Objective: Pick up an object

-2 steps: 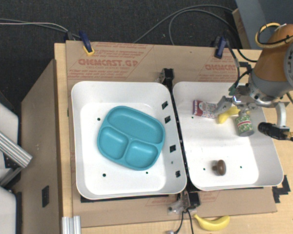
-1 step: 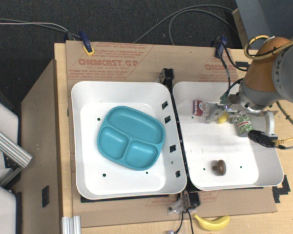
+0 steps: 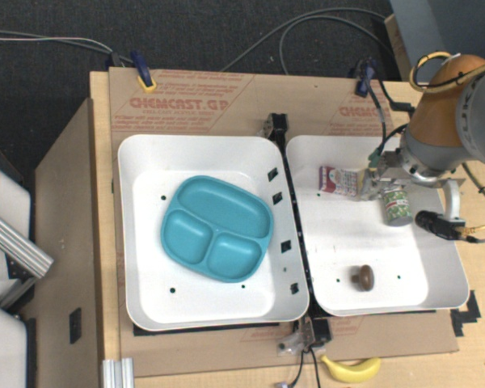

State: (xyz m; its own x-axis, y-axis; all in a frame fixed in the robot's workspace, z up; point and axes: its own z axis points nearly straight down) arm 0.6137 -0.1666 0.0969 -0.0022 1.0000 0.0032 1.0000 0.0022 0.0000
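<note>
Camera view: from my remote seat, a small cylindrical can (image 3: pixel 396 204) with a green-speckled label stands in the right bin (image 3: pixel 436 285), directly under the gripper (image 3: pixel 381 186) (I cannot tell what its grasp is). Just left lies a flat, glossy red-and-white packet (image 3: pixel 338 180). Nearer the front edge sits a rounded brown lump (image 3: pixel 363 276). The left bin (image 3: pixel 141 217) bears a smooth teal three-compartment plate (image 3: pixel 217 228). A banana (image 3: pixel 353 369) curves below the bins.
</note>
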